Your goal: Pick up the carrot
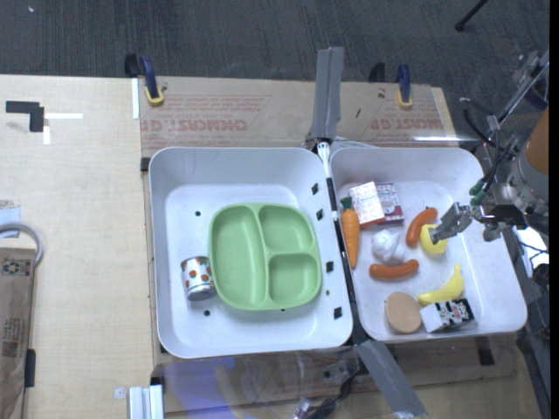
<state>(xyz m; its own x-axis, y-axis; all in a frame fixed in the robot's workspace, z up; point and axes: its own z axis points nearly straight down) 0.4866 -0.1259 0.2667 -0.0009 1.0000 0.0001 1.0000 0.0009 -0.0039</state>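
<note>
Carrot (350, 236) lies lengthwise at right bin's (502, 326) nine o'clock wall. Gripper (451, 223), finger state indeterminable, hovers three o'clock; recommend approaching with fingers straddling its width.

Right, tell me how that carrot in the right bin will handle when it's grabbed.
The carrot looks like a smooth, glossy toy, so it is probably stiff, light and somewhat slippery. Its tapered, rounded body may roll or pivot if nudged off-centre. It lies along the right bin's left wall, which could crowd one finger of the gripper.

Orange carrot (350, 235) along bin's left wall
</note>
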